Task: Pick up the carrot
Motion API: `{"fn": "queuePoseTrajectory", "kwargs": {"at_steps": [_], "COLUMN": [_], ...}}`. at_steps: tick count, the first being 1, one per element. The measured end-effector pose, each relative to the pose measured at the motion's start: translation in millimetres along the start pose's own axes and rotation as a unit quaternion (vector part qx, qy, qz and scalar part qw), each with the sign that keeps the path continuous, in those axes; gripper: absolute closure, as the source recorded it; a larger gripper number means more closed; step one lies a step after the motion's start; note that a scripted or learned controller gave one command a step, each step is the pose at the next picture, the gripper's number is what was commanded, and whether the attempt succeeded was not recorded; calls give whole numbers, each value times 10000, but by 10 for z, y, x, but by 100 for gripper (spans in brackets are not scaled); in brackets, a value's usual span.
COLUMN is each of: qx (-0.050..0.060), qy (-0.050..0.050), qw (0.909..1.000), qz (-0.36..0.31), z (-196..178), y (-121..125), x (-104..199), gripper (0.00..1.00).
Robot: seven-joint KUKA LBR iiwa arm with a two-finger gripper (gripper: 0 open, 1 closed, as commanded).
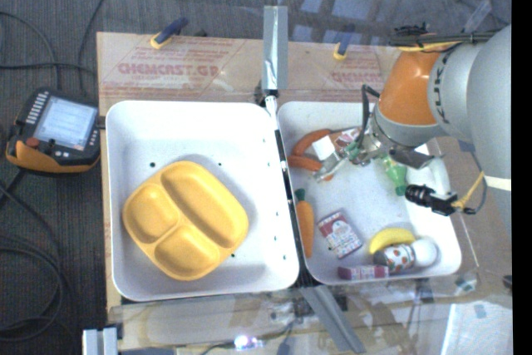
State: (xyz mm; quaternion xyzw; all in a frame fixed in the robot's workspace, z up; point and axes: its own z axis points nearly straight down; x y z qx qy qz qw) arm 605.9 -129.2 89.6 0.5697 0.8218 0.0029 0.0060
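Note:
The carrot (pixel 305 226) is a small orange piece with a green top. It lies lengthwise against the left wall of the right bin (pixel 449 204), near the front. My gripper (pixel 342 159) is lowered into the back of that bin, up and to the right of the carrot and apart from it. It sits over a curved orange object (pixel 309 142) and a small white item (pixel 324 149). The grey wrist with its orange band (pixel 409 96) hides what lies behind the gripper.
A yellow three-compartment plate (pixel 186 219) lies in the left bin (pixel 133 129). The right bin also holds a red and white packet (pixel 339 234), a banana (pixel 391 239), a small bottle (pixel 401 257) and a green item (pixel 396 173). A teach pendant (pixel 54 130) rests left of the bench.

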Motion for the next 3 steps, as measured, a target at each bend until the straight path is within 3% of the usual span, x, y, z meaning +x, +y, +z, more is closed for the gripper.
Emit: {"fn": "queuePoseTrajectory", "kwargs": {"at_steps": [1, 2, 3], "qx": [-18, 68, 67], "qy": [6, 40, 57], "qw": [10000, 9989, 9947], "qz": [-2, 459, -1026], "z": [-100, -943, -949], "y": [15, -488, -787], "x": [10, 723, 1354], "gripper": [100, 100, 100]}}
